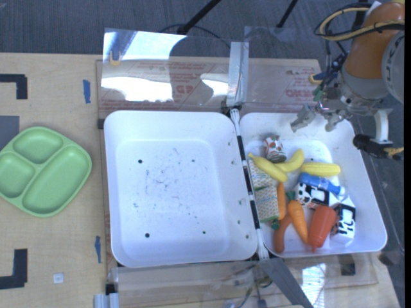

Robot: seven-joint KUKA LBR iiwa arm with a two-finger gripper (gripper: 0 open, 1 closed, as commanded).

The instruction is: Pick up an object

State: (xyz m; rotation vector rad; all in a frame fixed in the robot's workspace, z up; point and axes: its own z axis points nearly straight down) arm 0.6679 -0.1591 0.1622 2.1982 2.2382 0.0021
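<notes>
My gripper (pixel 316 122) hangs over the back of the right bin (pixel 372 201), above its far rim, with its two fingers (pixel 299 122) spread apart and nothing between them. Below it in that bin lie a small red and white can (pixel 275 149), a curved yellow banana (pixel 277 167), a second yellow piece (pixel 321 169), a blue and white cow-patterned toy (pixel 316 193), two orange carrots (pixel 297 218), a red pepper (pixel 321 226) and a black and white toy (pixel 346 222). The can is the closest thing to the gripper, forward and to its left.
The left bin (pixel 170 185) adjoins the right one along a central rim. A green divided plate (pixel 42 170) rests on the wooden bench at far left. Shiny clear panels (pixel 192 76) stand behind both bins. A checked pad (pixel 262 186) lies by the divider.
</notes>
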